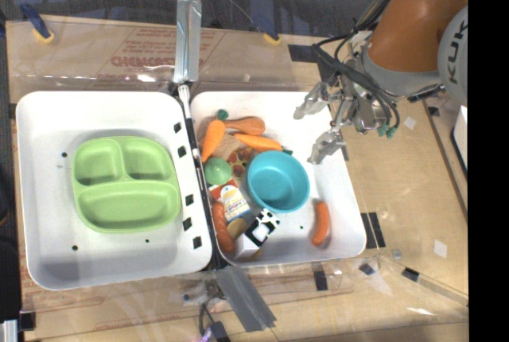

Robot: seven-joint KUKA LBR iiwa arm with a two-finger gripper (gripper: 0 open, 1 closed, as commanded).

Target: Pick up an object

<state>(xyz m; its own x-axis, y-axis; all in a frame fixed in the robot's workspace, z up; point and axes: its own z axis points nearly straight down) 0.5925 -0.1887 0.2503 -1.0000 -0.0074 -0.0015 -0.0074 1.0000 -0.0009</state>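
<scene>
Camera view shows the fingers [316,126] spread apart with nothing between them, poised over the bare upper right corner of the right bin [350,205]; the pickable items, a blue bowl [277,182], carrots [238,135] and a sausage [320,222], lie below and to the left of them. A straight descent from here would likely close on bare bin floor, or nudge the bowl's rim. The arm [413,22] reaches in from the right, wrist bent downward.

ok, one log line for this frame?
stage: approach | gripper: open, above right bin far-right corner, holding nothing | nearest: blue bowl | left bin: green divided plate
</scene>
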